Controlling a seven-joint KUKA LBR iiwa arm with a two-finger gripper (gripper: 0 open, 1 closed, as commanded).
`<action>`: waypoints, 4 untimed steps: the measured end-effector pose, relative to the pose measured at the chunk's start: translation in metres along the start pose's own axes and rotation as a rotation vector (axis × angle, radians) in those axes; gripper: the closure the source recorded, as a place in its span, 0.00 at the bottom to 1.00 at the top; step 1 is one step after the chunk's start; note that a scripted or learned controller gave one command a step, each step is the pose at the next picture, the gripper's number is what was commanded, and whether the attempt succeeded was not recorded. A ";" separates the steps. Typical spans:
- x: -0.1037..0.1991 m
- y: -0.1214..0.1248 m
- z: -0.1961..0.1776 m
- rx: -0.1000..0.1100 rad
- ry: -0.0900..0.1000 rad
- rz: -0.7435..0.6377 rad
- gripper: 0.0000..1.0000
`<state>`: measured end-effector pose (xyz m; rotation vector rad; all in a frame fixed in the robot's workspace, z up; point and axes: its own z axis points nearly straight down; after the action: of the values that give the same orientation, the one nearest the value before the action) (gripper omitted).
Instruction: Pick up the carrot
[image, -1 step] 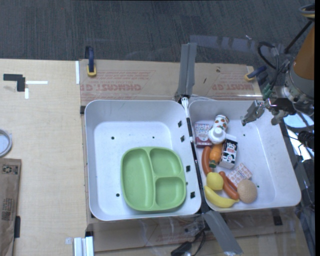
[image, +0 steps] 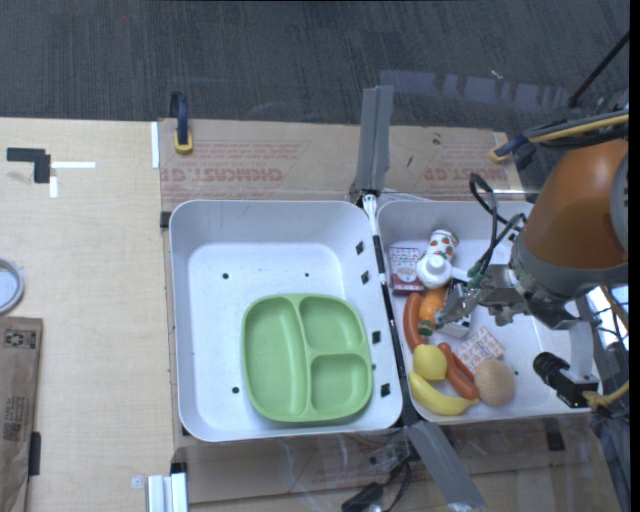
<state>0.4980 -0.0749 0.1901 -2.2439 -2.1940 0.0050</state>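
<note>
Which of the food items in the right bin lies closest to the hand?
The carrot, the short orange piece right beside the hand. The lemon, banana, hot dog and potato all lie farther toward the bin's near edge.

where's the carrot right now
In the camera view, the carrot lies in the right bin, near its left wall, just left of the end effector, below the small white bottle and above the lemon.
</note>
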 end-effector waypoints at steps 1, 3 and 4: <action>0.000 0.000 0.000 0.000 0.000 0.000 0.00; 0.064 0.025 -0.069 -0.002 -0.002 0.272 0.00; 0.006 0.011 0.000 0.000 -0.001 0.030 0.00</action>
<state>0.5087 -0.0691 0.1899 -2.2771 -2.1597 0.0061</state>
